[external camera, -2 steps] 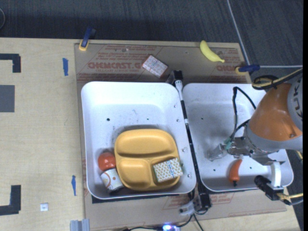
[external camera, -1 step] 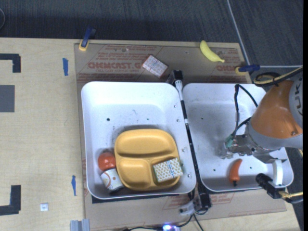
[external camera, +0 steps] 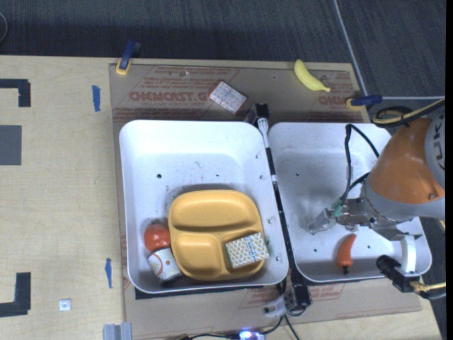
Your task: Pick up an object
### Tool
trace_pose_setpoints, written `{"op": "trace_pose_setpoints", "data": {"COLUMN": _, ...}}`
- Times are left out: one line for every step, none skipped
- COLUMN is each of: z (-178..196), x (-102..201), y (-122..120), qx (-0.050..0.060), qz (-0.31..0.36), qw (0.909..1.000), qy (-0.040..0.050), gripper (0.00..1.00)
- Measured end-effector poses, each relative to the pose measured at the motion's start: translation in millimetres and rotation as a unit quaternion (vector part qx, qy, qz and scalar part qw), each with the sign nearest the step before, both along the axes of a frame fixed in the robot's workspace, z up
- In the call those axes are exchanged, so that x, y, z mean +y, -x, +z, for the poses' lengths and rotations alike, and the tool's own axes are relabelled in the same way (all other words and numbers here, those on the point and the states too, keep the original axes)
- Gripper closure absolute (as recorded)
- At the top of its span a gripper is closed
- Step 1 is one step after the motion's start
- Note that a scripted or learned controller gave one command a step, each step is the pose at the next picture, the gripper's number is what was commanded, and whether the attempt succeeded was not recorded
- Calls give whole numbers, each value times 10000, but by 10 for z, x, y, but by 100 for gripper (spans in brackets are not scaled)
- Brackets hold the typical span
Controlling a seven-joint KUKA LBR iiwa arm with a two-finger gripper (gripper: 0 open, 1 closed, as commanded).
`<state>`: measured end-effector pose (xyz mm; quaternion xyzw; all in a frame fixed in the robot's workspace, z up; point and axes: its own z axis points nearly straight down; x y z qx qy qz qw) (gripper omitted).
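Note:
In the right bin [external camera: 311,154], a small orange carrot-like piece [external camera: 345,251] lies near the front wall. My gripper [external camera: 327,220] hangs low over the bin floor, just above and left of that piece, and I see nothing held in it. The left bin [external camera: 141,154] holds a yellow divided tray [external camera: 209,225] with a small patterned box [external camera: 245,250] resting on its front right corner. A red ball [external camera: 156,236] and a white-and-orange cup [external camera: 164,264] sit beside the tray at its front left.
The grey arm with its orange band [external camera: 403,168] covers the right side of the right bin. Behind the bins on the cardboard lie a yellow banana [external camera: 310,76] and a patterned block [external camera: 226,96]. A black divider [external camera: 272,183] runs between the bins.

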<state>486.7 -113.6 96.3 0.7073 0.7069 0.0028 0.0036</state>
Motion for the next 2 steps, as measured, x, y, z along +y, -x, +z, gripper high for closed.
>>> {"op": "trace_pose_setpoints", "data": {"z": -101, "x": 189, "y": 55, "qx": 21, "qz": 6, "qw": 10000, "qy": -6, "gripper": 0}}
{"op": "trace_pose_setpoints", "data": {"z": -101, "x": 150, "y": 56, "qx": 17, "qz": 6, "qw": 10000, "qy": -4, "gripper": 0}}
